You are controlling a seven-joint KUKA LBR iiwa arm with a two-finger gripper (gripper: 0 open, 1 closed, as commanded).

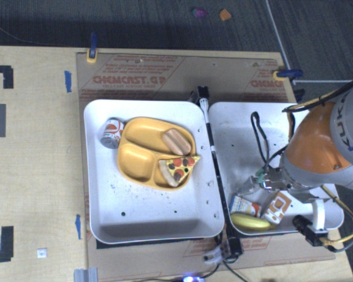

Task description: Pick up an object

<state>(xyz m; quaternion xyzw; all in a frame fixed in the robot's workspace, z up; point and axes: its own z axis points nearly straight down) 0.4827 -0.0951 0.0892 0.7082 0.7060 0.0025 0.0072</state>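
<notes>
My gripper [260,183] hangs low over the front left part of the right bin [235,128], under the grey and orange wrist. Just in front of it lie a small white and orange carton [243,204], a brown and white box [277,208] and a yellow banana [250,221] against the bin's front wall. The wrist hides part of the bin behind the gripper. I see nothing lifted off the bin floor.
The left bin [106,216] holds a yellow divided plate [135,157] with a hot dog [177,140] and a pizza slice [177,168], plus a soda can [111,133] beside it. A black cable [259,137] loops over the right bin.
</notes>
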